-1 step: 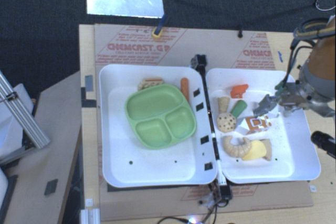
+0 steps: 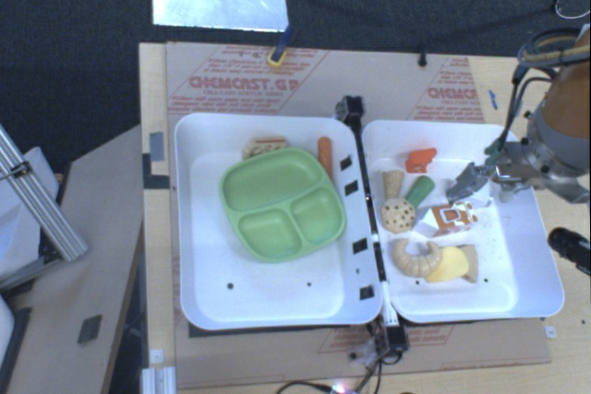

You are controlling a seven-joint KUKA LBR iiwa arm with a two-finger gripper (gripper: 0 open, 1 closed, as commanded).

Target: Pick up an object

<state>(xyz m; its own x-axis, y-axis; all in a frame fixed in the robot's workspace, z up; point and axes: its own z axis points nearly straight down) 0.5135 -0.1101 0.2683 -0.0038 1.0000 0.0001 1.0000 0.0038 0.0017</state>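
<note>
Toys crowd the middle of the right bin (image 2: pixel 531 286), with bare floor along its near and right edges. In the left bin (image 2: pixel 199 198), the green plate (image 2: pixel 282 203) takes the centre, leaving open floor at left and front.

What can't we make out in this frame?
- Claw: small and blurred in the camera view; finger state unreadable.
- Arm: cut off by the right edge.
- Sandwich-like item: lower part hidden by the green divided plate.
- Orange-and-white item: too small to identify.
- Carrot-like stick: identity unclear.
</note>
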